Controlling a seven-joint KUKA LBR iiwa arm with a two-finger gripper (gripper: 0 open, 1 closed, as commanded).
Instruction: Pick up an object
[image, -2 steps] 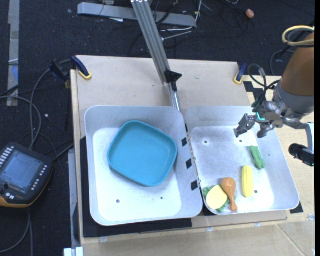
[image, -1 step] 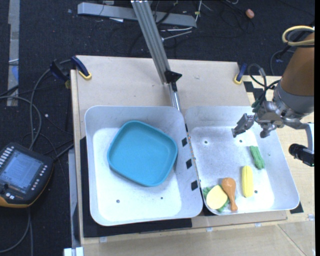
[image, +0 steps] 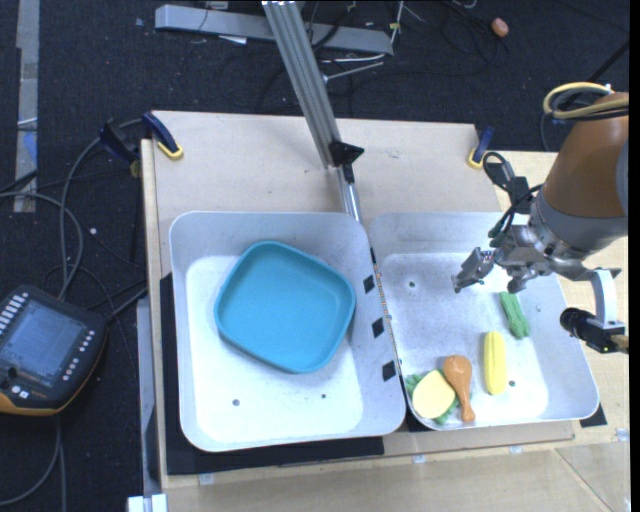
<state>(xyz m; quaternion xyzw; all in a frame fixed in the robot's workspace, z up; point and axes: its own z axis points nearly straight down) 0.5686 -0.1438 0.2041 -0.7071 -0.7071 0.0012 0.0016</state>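
My gripper (image: 495, 277) hangs over the right bin (image: 425, 300), near its back right part. Its fingers stand apart, open, with nothing between them. A small green vegetable (image: 514, 314) lies just below and right of the fingertips, apart from them. Farther to the front lie a yellow corn cob (image: 494, 362), an orange drumstick (image: 459, 378) and a yellow-green round slice (image: 433, 395), clustered at the bin's front edge.
A blue square plate (image: 285, 305) lies in the left bin (image: 195, 300). A slanted metal pole (image: 312, 85) rises from between the bins at the back. A pendant (image: 45, 345) and cables lie on the floor at left.
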